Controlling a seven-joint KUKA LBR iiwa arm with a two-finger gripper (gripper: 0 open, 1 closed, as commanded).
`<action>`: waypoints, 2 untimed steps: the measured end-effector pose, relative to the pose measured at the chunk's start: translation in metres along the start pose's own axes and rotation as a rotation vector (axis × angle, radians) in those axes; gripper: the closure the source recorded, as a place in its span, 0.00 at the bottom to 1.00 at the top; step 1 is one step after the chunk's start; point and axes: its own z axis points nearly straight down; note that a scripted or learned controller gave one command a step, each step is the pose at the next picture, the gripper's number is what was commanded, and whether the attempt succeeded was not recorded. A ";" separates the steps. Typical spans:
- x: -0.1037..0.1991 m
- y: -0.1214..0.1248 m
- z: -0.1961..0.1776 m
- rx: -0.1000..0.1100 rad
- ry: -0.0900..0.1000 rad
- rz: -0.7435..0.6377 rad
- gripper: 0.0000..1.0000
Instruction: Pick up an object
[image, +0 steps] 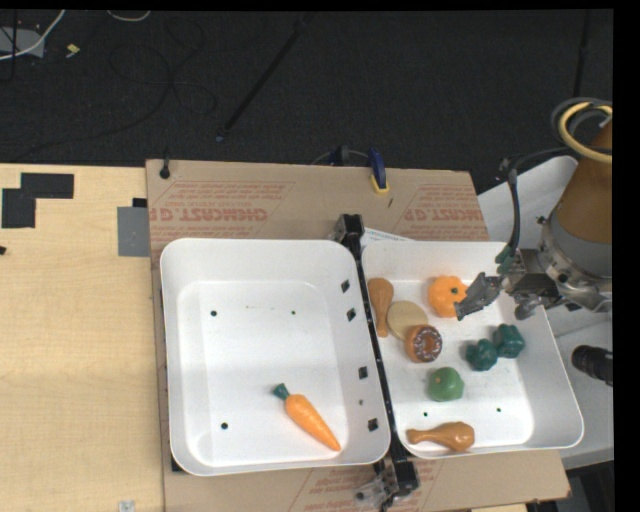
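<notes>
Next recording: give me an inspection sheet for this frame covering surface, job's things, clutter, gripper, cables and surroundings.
Surface: brown cardboard sheet on a pale wooden bench, bearing the left bin and the right bin.
Job's things: carrot in the left bin; in the right bin a pumpkin, donut, green pepper, drumstick, teal piece and tan pieces.
Clutter: blue clip on the cardboard's far edge.
Gripper: gripper beside the pumpkin, holding nothing seen.
Cables: black cable on the dark floor.
Surroundings: black floor behind the bench.
</notes>
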 end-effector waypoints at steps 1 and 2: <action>0.032 0.028 0.121 0.012 0.003 -0.002 0.00; 0.004 0.051 0.198 0.002 0.000 0.002 0.00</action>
